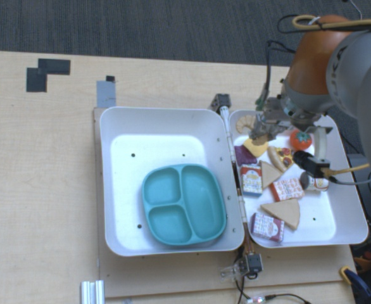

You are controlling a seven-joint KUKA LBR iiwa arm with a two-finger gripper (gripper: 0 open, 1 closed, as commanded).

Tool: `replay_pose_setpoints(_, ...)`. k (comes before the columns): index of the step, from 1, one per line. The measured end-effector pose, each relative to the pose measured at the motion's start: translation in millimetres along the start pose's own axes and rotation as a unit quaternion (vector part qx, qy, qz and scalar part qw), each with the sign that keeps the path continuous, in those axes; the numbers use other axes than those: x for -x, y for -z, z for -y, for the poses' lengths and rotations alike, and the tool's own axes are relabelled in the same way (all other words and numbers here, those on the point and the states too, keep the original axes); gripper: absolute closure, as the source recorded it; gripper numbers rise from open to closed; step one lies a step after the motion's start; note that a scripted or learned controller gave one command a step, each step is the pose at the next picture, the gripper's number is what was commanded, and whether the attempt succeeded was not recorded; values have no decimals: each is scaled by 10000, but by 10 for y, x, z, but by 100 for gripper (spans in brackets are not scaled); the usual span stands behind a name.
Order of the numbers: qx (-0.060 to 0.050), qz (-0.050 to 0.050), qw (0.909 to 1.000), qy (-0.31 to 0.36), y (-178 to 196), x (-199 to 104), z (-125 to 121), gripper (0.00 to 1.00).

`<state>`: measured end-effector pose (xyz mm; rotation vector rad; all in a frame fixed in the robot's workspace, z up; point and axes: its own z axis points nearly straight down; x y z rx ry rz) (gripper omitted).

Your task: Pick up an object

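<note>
The right bin [337, 223] holds several small toy foods: a yellow cheese wedge [256, 148], a purple packet [245, 155], a red and white box [251, 178], a red tomato [301, 140], a tan bread slice [283, 212], another red and white box [287, 188] and a purple and white pack [267, 227]. My gripper [260, 132] hangs low over the bin's far left corner, right above the cheese wedge. Nothing shows between its fingers.
The left bin [125, 138] holds a teal divided plate [183, 203]. A tan wedge [275, 167] and a beige cookie [243, 125] also lie in the right bin. The arm's orange band [312, 62] looms over the bin's far side.
</note>
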<state>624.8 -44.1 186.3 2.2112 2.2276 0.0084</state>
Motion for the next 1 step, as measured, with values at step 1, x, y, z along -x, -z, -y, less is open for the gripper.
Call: replay_pose_setpoints(1,-17,-1,10000,-5,240,-630,173,100)
